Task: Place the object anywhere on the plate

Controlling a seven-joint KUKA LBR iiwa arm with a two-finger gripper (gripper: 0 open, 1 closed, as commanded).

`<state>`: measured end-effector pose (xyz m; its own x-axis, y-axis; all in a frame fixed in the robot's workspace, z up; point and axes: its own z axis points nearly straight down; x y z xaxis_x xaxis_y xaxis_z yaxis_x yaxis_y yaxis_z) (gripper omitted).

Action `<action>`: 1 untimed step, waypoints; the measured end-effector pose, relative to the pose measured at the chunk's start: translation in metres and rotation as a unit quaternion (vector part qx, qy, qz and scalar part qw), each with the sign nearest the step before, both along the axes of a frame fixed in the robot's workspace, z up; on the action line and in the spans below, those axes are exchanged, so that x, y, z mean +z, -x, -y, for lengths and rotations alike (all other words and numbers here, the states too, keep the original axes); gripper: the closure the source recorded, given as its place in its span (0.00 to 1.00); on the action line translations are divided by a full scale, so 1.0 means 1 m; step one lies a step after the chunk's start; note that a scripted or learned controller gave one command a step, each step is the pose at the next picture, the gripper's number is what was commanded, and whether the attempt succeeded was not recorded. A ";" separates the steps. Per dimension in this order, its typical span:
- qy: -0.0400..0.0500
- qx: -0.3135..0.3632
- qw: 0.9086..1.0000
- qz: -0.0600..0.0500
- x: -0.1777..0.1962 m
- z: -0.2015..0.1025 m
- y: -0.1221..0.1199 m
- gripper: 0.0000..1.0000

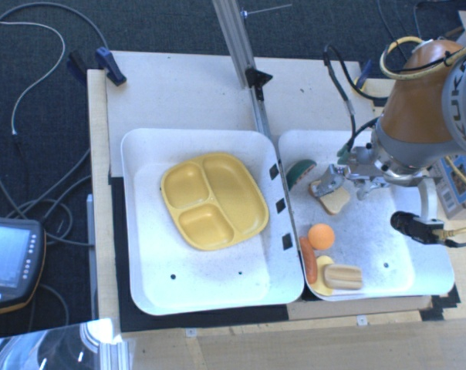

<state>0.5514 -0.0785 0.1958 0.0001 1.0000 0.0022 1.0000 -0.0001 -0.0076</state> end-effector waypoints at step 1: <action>0.000 0.000 1.000 0.000 -0.043 0.000 0.001 0.00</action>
<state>0.5508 -0.0789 0.1533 0.0001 1.0000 0.0021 1.0000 -0.0001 -0.0078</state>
